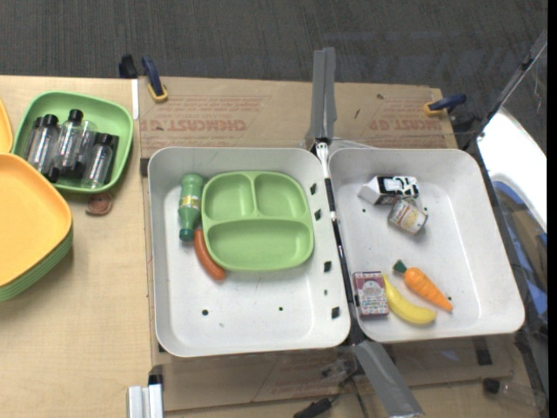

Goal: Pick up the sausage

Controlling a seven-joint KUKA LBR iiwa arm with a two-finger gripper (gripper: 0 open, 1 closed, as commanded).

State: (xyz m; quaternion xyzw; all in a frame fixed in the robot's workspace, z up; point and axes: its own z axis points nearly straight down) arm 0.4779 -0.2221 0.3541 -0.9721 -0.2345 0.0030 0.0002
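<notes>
While the sausage (209, 256) lies untouched in the left bin (174, 312), wedged btwn green plate (258, 219) & bottle (189, 205), pick isn't started; gripper state: can't tell.

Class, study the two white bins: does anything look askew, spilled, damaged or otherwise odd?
Nothing is spilled or broken. The sausage lies at a slant, tucked against the lower left corner of the green divided plate, just below the green bottle lying on its side. The small jar in the right bin also lies tipped over.

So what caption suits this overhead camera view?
Sausage lies beside the green plate in the left bin.
</notes>
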